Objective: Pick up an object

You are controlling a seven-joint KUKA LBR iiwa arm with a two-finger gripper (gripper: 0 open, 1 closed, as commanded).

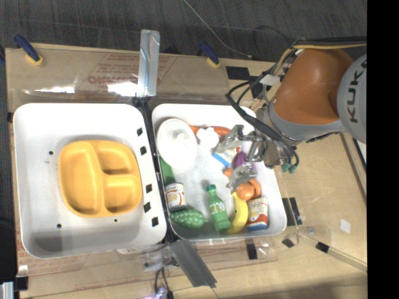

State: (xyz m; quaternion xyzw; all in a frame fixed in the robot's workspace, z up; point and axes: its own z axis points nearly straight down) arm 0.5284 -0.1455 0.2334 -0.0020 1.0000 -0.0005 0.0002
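I have the pincer low over the right bin, in its upper-right part, above a tight cluster of small items. From this slanted view I cannot tell how the pincer is set or whether anything is in it, so I treat nothing as held.

The nearest candidates sit just under and beside it: a purple piece, a blue piece and an orange one. Farther toward the near wall lie a banana, a green bottle, a small can, a jar and a green bumpy thing. A white bowl fills the bin's far-left corner. The left bin carries a yellow divided tray.

To do this well, I would choose one piece with free space either side, come straight down and centred on it, and avoid snagging neighbours. The crowding makes a double grab or slip likely, so I would confirm the hold on lifting.
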